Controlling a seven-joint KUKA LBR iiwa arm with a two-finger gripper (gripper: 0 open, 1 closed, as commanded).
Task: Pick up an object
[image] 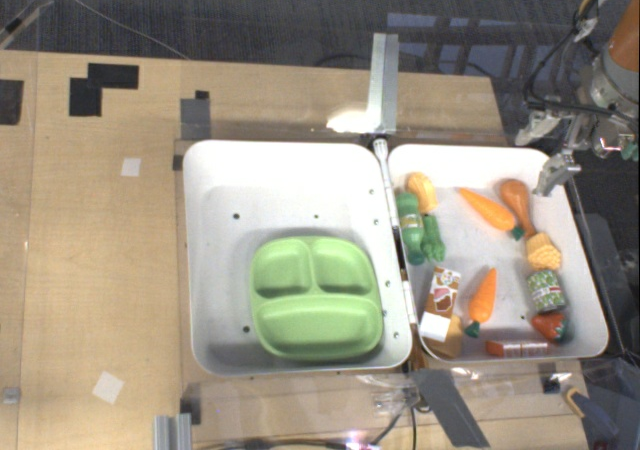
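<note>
Currently the arm is at the upper right of the camera view, and its end effector (556,170) hangs above the far right corner of the right bin (590,268). Whether it is wide or narrow I cannot tell, and nothing is visible in it.

The things to pick all lie loose in this right bin: a long carrot (486,209) near a drumstick (516,200), a corn cob (543,252), a green can (546,290), a small carrot (482,296), a carton (441,311) and green vegetables (415,228) against the divider.

The left bin (215,238) holds a green divided plate (316,296). Probably the toys are spread apart so that each one can be taken alone. I judge the drumstick is nearest to the end effector.
</note>
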